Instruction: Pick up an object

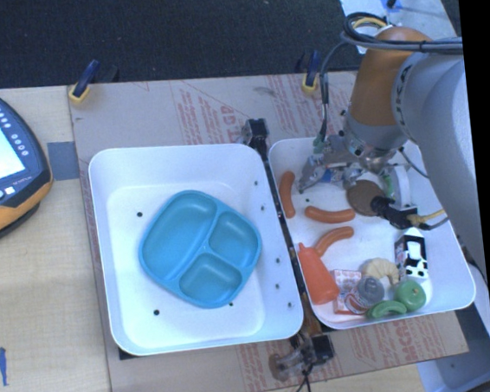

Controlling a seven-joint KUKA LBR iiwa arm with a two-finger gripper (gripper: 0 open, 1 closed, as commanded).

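The gripper point(339, 165) sits low in the upper part of the right bin point(460, 297), a tangle of grey metal and cables under the orange-banded arm point(389, 75). Its tips are too cluttered and small to make out, so I cannot tell how they stand or whether anything sits between them.

Just below the gripper, toward the middle of the bin, lies a sausage point(329, 215), roughly level. A second sausage point(287, 193) stands nearly upright to the gripper's left, close to the bin's left wall. A third sausage point(333, 240) lies tilted lower down. A brown round piece point(364, 196) sits just right of the first sausage, partly covered by the wrist hardware.

Further down the bin are an orange wedge point(315, 274), a black-and-white cow toy point(414, 256), a green ring point(397, 302) and a small heap of packaging point(362, 290), hard to read.

The left bin point(120, 247) holds a blue divided plate point(200, 248). A tablet in an orange case point(0, 169) is cut off at the upper left edge.
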